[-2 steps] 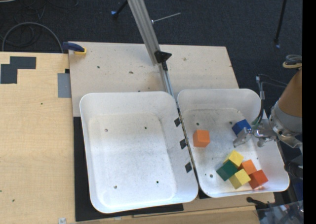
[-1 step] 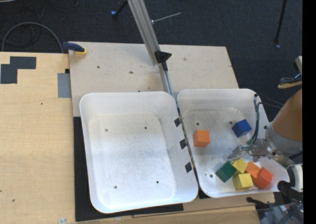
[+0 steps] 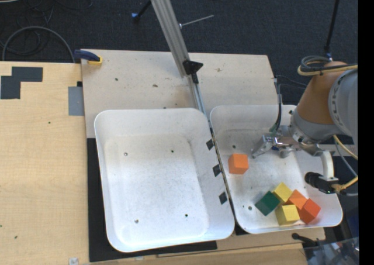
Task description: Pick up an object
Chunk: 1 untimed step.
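Note:
An orange cube (image 3: 238, 164) lies alone in the right bin (image 3: 248, 119), near its left wall. At the bin's front right corner a green cube (image 3: 267, 203), two yellow cubes (image 3: 283, 192) (image 3: 287, 214) and two orange blocks (image 3: 298, 199) (image 3: 310, 210) sit clustered together. My gripper (image 3: 264, 145) hangs low over the bin's middle, to the right of the lone orange cube and a little behind it, apart from it. The fingers look spread, with nothing between them.
The left bin (image 3: 117, 123) sits beside the right one, with black clips (image 3: 215, 169) along the shared wall. A slanted aluminium rail (image 3: 172, 30) rises behind the bins. The arm's grey body (image 3: 327, 106) covers the right bin's far right side.

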Each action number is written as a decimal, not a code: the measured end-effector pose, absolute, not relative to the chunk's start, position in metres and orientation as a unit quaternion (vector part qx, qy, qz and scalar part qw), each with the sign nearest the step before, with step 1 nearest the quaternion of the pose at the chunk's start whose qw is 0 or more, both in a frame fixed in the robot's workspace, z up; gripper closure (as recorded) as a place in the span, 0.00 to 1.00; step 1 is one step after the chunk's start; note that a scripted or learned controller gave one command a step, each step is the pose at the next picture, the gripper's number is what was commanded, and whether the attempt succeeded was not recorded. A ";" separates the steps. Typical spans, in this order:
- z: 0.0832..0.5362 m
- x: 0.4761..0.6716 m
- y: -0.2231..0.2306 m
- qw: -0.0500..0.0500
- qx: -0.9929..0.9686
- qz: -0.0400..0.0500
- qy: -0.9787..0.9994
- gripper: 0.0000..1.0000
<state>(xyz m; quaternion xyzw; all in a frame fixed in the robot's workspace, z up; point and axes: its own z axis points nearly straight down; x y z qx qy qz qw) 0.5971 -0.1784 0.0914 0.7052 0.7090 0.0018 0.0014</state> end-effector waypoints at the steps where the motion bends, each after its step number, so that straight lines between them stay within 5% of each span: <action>1: 0.096 0.542 -0.108 0.014 0.710 0.001 0.704 0.00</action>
